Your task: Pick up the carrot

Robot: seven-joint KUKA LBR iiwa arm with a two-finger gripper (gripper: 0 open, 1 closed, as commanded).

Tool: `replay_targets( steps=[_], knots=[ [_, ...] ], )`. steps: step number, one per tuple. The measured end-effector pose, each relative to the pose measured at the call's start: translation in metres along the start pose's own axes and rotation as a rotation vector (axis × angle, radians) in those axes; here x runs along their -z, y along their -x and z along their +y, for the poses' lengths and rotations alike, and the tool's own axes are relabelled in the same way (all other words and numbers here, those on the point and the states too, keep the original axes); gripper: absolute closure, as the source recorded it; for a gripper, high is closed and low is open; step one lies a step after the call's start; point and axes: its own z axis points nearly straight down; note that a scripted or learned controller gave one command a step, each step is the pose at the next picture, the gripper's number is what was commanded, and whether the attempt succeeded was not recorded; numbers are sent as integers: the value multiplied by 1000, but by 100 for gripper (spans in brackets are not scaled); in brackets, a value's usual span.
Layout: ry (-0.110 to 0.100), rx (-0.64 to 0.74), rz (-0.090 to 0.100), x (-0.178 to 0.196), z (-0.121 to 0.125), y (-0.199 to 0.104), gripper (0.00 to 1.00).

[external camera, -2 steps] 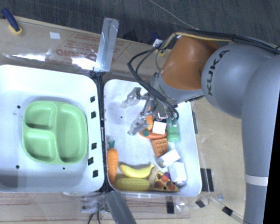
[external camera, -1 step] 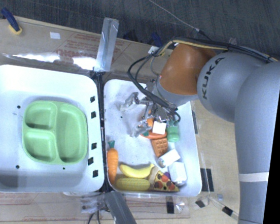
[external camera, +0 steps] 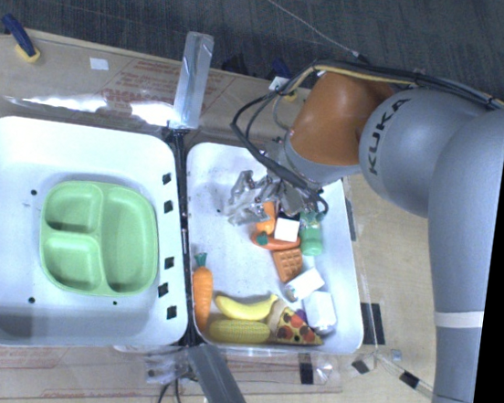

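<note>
Carrot (external camera: 201, 294): I logged it lying lengthwise in the right bin (external camera: 230, 161), hard against that bin's left wall near the front corner, green top pointing toward the back. It lay free, well apart from the gripper.

Gripper (external camera: 251, 198): I saw it low over the back half of the right bin, metal fingers pointing left, hanging from the arm's orange band (external camera: 329, 119). Nothing showed between the jaws; whether they stood wide or narrow I could not tell.

Right bin, other contents: banana (external camera: 245, 308) and corn cob (external camera: 237, 330) side by side at the front wall, just right of the carrot; pizza slice (external camera: 295, 327) beside them; white block (external camera: 320, 310) near the front right corner; waffle piece (external camera: 287, 262) at the middle; green bottle (external camera: 312, 240) and a small cluster of orange and white pieces just beside the gripper.

Left bin (external camera: 20, 147): held a green divided plate (external camera: 100, 238), three compartments, lying flat at its middle.

Tabletop (external camera: 389, 279): both bins sat on it, side by side and touching.
</note>
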Motion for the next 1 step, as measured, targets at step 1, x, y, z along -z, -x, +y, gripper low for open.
replay_targets(
  steps=[1],
  knots=[
    [-2,-487,-1,45,-3,19,100]
  ],
)
